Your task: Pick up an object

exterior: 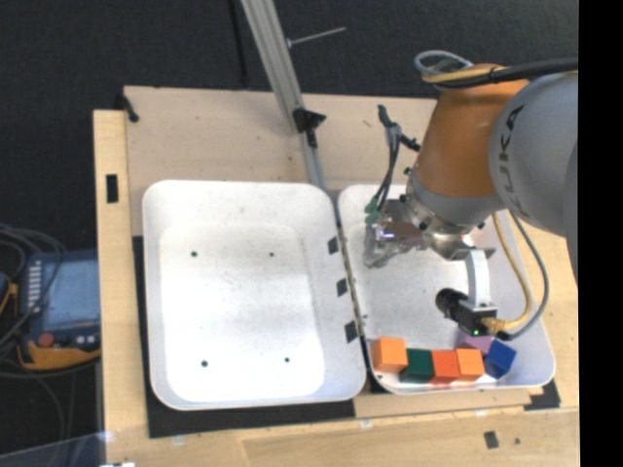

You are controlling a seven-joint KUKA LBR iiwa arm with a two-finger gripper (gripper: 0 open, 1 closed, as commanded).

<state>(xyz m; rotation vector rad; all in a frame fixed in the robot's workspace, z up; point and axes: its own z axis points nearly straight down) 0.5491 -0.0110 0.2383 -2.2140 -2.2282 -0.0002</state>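
Observation:
Several small blocks lie in a row along the near edge of the right bin (419, 290): an orange block (391, 352), a green block (420, 365), a red-orange block (446, 364), another orange block (470, 361) and a blue block (500, 357). A purple block (476, 341) peeks out behind them. My gripper (380, 248) hangs over the bin's far left part, near the wall between the bins and well apart from the blocks. The arm's orange band (462, 149) and grey wrist cover the bin's far right corner.
The left bin (243, 290) lies beside the right one, their rims meeting at a divider (347, 280). A slanted metal rail (282, 76) runs in from the top to the bins' far edge. A black camera unit (458, 305) hangs off the wrist above the blocks.

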